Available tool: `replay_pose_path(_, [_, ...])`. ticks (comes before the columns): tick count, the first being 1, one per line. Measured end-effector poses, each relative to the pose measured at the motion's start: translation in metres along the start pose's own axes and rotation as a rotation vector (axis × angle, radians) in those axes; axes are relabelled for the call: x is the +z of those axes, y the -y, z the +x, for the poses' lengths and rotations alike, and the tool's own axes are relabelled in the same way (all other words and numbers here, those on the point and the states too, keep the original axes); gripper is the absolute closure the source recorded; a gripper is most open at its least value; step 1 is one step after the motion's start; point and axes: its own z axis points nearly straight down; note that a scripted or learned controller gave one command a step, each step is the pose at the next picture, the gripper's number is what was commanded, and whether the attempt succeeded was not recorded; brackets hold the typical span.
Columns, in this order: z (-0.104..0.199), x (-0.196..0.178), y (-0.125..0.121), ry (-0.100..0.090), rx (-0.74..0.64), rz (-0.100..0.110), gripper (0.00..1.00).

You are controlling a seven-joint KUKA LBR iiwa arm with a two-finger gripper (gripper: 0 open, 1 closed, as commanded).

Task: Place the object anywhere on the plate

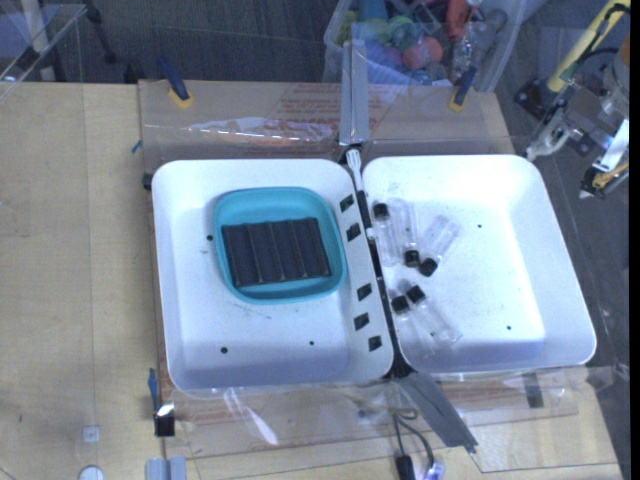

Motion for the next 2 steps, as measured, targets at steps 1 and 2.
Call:
replay_pose_path(1, [-0.002, 0.018, -0.003, 0.000, 0.034, 0.000, 0.00])
replay_pose_path(2, [-0.005, -0.005, -0.001, 0.000, -0.007, -0.006, 0.00])
